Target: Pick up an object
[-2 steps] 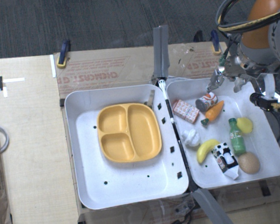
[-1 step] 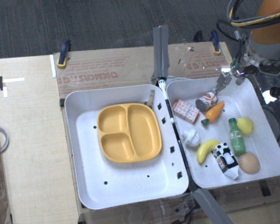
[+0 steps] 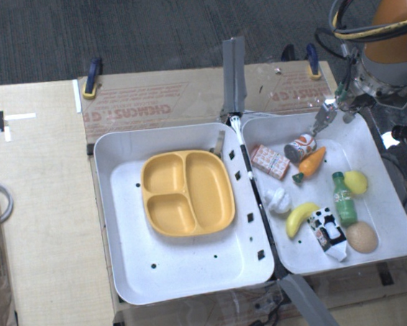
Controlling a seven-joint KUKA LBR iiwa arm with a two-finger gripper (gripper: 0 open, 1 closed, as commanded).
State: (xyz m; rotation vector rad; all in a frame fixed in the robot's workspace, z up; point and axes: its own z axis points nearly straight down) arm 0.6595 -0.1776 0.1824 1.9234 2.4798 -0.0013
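Observation:
The right bin (image 3: 375,140) holds several small items: a pink box (image 3: 270,161), an orange-and-white ball (image 3: 301,145), a carrot (image 3: 312,163), a lemon (image 3: 355,182), a green bottle (image 3: 345,200), a banana (image 3: 300,218), a white crumpled piece (image 3: 277,201), a black-and-white carton (image 3: 329,234) and a tan egg (image 3: 362,237). My gripper (image 3: 324,118) hangs over the bin's far right part, just up and right of the ball, tilted toward it. Nothing shows in its grasp.
A yellow divided plate (image 3: 188,193) lies in the left bin (image 3: 127,261). A grey divider (image 3: 234,76) rises between the bins at the back. Cardboard (image 3: 154,102) with blue clamps lines the rear. Cables loop above the arm at top right.

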